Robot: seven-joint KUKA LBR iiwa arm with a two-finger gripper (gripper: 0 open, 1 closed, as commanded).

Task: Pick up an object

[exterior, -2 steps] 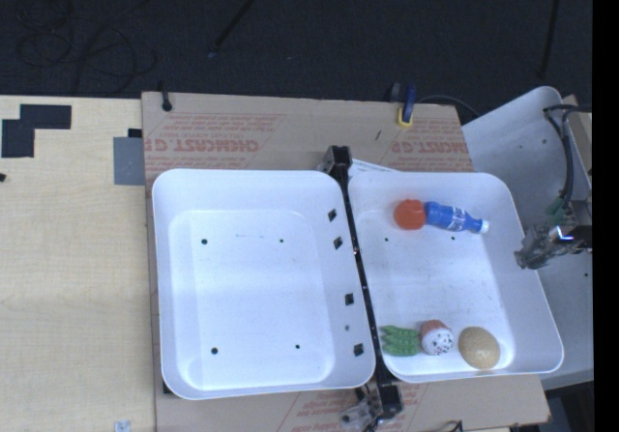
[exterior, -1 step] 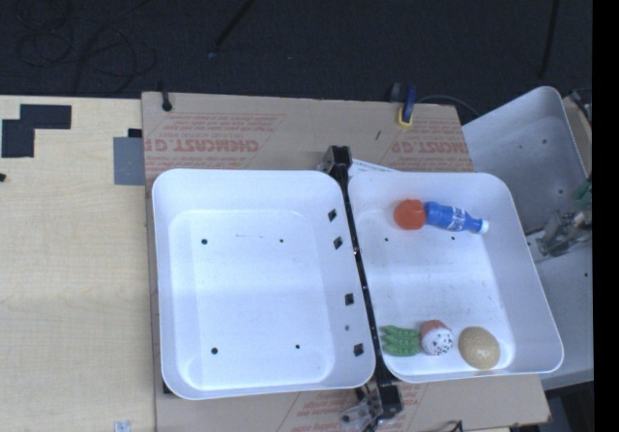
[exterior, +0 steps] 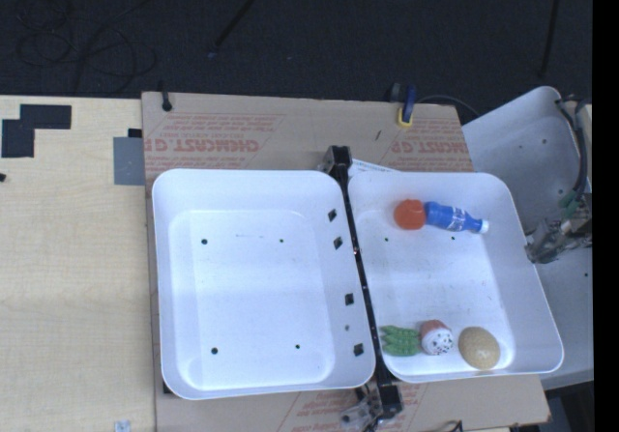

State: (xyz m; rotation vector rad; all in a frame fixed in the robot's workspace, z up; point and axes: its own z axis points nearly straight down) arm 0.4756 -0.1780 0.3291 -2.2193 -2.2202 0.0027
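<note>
You had two white bins side by side on a sheet of brown cardboard (exterior: 253, 135), which lay on the pale wood counter (exterior: 68, 266). The left bin (exterior: 251, 295) showed you its bare white floor with a few small dark holes. A black strip with clips (exterior: 349, 266) ran along the seam where the two bins met.

Everything you could have picked sat in the right bin (exterior: 435, 280), in two groups well apart. At the far side, an orange ball (exterior: 409, 215) lay touching the cap end of a blue bottle (exterior: 453, 217). The bottle lay on its side, with its pale end pointing right. Along the near wall there were three things in a row. A green leafy piece (exterior: 397, 340) was on the left. A white ball with a red patch and dark spots (exterior: 436, 337) was just beside it in the middle. A tan egg-shaped object (exterior: 479, 347) was on the right, close to the ball. None of the five was lifted off the bin floor.

Right of that bin you had a tilted grey panel (exterior: 522, 140). A small dark cabled fitting (exterior: 553, 242) was just outside the bin's right wall, too blurred for you to make out. A blue and yellow clamp (exterior: 407, 107) gripped the cardboard's far edge.
</note>
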